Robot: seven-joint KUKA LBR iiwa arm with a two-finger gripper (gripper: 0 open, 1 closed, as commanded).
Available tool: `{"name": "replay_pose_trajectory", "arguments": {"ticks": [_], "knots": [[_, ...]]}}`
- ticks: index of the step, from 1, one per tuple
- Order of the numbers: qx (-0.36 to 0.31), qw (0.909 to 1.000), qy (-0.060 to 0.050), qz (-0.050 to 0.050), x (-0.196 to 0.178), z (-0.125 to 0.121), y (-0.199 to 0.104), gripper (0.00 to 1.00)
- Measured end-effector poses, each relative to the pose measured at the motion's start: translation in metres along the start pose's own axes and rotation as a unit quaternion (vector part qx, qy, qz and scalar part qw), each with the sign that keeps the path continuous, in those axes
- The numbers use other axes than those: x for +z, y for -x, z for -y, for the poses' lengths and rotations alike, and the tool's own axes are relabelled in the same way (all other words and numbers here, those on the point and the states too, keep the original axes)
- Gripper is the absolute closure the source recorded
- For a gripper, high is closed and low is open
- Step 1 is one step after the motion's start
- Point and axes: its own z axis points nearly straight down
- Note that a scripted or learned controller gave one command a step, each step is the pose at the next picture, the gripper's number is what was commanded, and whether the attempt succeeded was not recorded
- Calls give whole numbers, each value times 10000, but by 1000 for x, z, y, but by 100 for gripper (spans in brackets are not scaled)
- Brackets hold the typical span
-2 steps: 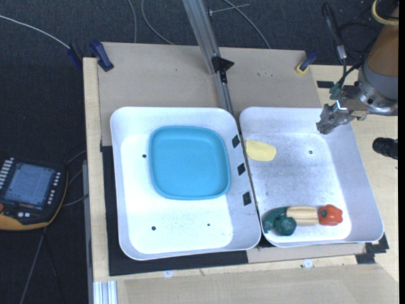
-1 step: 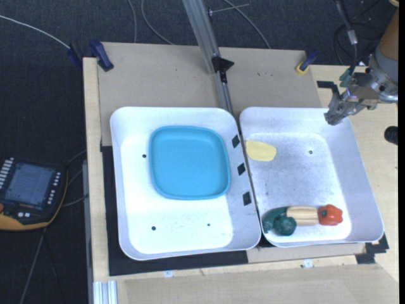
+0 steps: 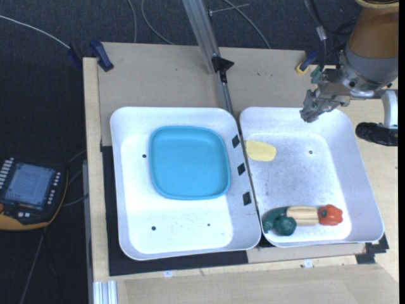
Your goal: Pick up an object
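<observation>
The right bin (image 3: 354, 163) holds a pale yellow piece (image 3: 260, 151) near its far left corner. Along its near edge lie a dark green lump (image 3: 280, 223), a tan stick-shaped object (image 3: 302, 215) and a red pepper-like object (image 3: 330, 215), close together in a row. My gripper (image 3: 311, 113) hangs over the far rim of the right bin, well apart from all of these objects. Nothing shows between its fingers.
A blue square plate (image 3: 189, 162) lies in the left bin (image 3: 130, 170). A metal pole (image 3: 202, 24) slants up from between the bins. Blue clamps (image 3: 101, 56) sit at the bench's far corners. A handheld pendant (image 3: 28, 189) lies left of the bench.
</observation>
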Motion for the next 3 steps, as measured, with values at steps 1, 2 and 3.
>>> {"name": "replay_pose_trajectory", "arguments": {"ticks": [1, 2, 3], "knots": [[0, 10000, 3, 0, 2, 8, -54, 100], [-1, 10000, -9, 0, 21, 3, -108, 100], [-2, 10000, -7, 0, 36, 10, -163, 100]]}}
